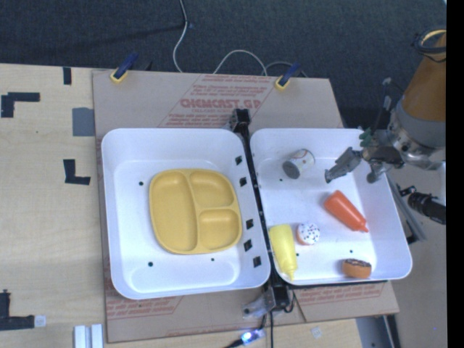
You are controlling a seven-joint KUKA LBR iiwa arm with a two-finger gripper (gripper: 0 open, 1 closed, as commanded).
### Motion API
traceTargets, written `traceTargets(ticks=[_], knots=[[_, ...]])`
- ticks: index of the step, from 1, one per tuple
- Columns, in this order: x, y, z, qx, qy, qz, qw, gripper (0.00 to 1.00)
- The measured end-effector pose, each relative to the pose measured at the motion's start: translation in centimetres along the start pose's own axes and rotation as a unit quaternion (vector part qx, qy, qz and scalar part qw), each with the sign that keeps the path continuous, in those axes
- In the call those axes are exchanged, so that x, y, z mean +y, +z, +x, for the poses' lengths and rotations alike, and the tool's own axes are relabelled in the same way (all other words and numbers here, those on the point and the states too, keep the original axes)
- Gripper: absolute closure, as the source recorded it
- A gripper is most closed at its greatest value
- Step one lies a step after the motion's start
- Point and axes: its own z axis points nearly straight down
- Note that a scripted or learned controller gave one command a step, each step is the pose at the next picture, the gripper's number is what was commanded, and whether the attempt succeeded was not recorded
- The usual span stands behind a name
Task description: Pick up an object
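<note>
Camera view, looking down at a slant, takes in a wooden bench [43,194] with a cardboard sheet [217,100] under two shallow white bins set side by side. Left bin [123,267] holds a yellow divided plate [194,210] lying flat near its middle. Right bin [384,267] carries the smaller things — an orange carrot-shaped toy [346,210] lying aslant towards the right wall, a yellow squeeze bottle [284,249] along the near left corner, a brown doughnut-like piece [357,268] at the near right, a small white speckled ball [309,233] just beside the bottle's top, and a grey-and-white cylinder [296,164] near the far side. From the right the grey arm [428,114] reaches in, its gripper [357,167] over the bin's right part, above the carrot and apart from it — fingers spread, nothing between them.
</note>
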Motion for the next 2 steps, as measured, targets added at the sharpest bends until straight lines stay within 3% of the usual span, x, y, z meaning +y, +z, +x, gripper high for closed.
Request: traceTargets(ticks=[1, 2], knots=[[0.2, -0.7, 0.1, -0.001, -0.002, -0.006, 1.0, 0.0], [0.1, 5.4, -0.8, -0.001, -0.001, -0.003, 1.0, 0.0]])
